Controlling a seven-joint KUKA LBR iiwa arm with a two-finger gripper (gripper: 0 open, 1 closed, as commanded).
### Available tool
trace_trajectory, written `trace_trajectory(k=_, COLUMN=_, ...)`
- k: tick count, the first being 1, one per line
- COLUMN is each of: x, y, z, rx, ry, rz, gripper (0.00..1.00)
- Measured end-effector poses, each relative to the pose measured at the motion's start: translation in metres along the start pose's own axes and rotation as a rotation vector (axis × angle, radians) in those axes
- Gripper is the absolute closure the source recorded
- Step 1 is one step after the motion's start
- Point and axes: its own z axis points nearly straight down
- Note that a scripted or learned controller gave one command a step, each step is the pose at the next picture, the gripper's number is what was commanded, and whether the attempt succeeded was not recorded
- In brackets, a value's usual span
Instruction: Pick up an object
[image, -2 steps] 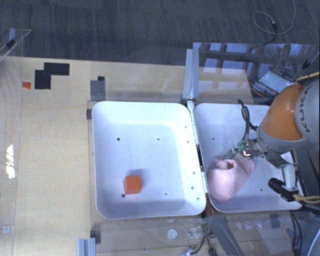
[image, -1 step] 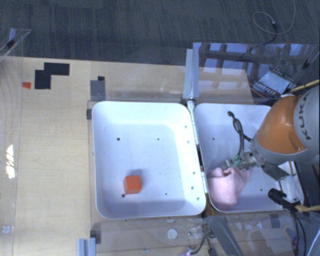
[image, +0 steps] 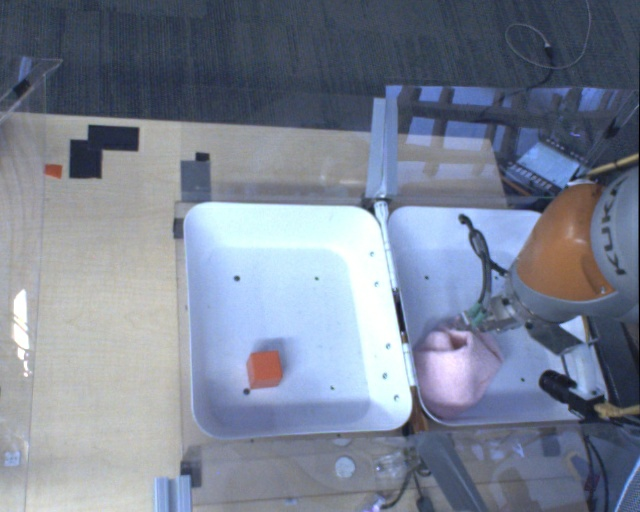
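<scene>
An orange cube (image: 265, 369) lies in the left white bin (image: 215, 300), near its front left. A pink soft lump (image: 455, 372) sits at the front left corner of the right white bin (image: 430, 250). My gripper (image: 482, 318) hangs from the orange-banded arm (image: 565, 255) and is low over the upper right edge of the pink lump, touching or nearly touching it. The arm's body hides the gripper's tips from above.
A metal divider (image: 392, 300) runs between the two bins. A black cable (image: 478, 250) loops over the right bin's back part. Black marks (image: 100, 148) and a small orange tag (image: 53, 171) lie on the wooden bench at far left.
</scene>
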Motion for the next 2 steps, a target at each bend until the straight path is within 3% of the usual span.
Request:
trace_trajectory(k=1, x=0.0, y=0.0, z=0.0, rx=0.0, ry=0.0, rz=0.0, gripper=0.0)
trace_trajectory(k=2, x=0.01, y=-0.002, z=0.013, rx=0.014, ry=0.005, rz=0.008, gripper=0.0)
